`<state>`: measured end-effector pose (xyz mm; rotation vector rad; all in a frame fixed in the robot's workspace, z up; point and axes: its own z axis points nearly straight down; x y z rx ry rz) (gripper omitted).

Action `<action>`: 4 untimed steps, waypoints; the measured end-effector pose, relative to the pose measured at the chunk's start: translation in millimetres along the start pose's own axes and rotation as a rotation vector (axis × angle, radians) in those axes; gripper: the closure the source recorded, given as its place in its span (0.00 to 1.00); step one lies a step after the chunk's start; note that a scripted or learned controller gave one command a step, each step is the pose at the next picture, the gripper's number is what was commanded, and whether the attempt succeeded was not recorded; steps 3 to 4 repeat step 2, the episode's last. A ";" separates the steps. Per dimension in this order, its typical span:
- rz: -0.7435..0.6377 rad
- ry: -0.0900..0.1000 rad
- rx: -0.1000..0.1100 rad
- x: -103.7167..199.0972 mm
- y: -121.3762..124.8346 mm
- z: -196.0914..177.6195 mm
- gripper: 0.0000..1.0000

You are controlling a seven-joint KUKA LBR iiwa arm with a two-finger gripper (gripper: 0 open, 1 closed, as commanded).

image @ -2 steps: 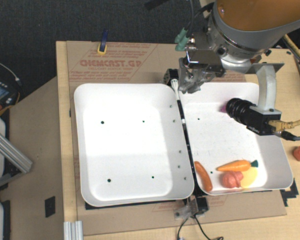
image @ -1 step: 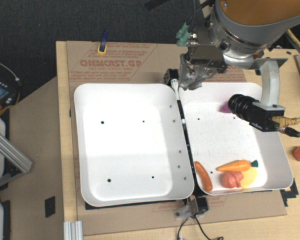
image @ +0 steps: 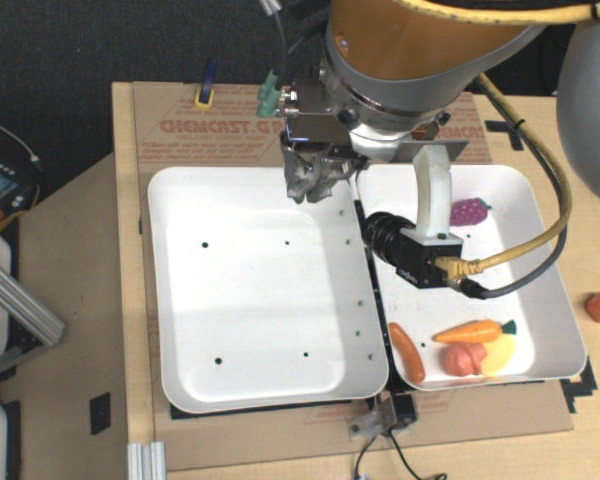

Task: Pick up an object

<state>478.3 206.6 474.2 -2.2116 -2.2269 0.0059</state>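
Camera view shows the gripper (image: 318,180) over the left bin's (image: 180,298) far edge, jaws too blurred to tell, while the carrot (image: 468,332), grapes (image: 468,211) and sausage (image: 407,353) lie unpicked in the right bin (image: 540,268), so the pick looks undone

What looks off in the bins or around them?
One thing: a small orange-red object sits outside the right bin, on the bench at the view's right edge. The grapes, carrot, sausage and pink and yellow pieces lie inside that bin, nothing spilled or damaged.
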 end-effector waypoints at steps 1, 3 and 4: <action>0.005 0.002 -0.006 -2.8 0.9 -12.4 1.00; 0.005 -0.001 0.000 18.6 17.8 11.0 1.00; 0.005 -0.001 0.000 18.6 17.8 11.0 1.00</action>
